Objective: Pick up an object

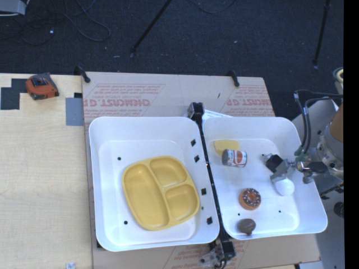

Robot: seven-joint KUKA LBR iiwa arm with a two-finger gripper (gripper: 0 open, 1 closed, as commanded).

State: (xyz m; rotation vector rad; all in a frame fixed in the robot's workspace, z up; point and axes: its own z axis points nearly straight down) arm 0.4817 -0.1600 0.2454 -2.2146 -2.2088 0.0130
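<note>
Camera view is showing me the gripper point(280, 171) reaching low beside the white egg point(284, 187), fingers seeming spread, gripping nothing, for grasping.

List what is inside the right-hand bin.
The right bin holds a yellow block, small can, donut, brown lump and white egg. The gripper partly covers the egg.

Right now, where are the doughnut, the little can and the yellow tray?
doughnut point(250, 198): camera view, on its frosted top.
little can point(234, 158): camera view, on its side wall.
yellow tray point(141, 192): camera view, on its large left compartment.
</note>
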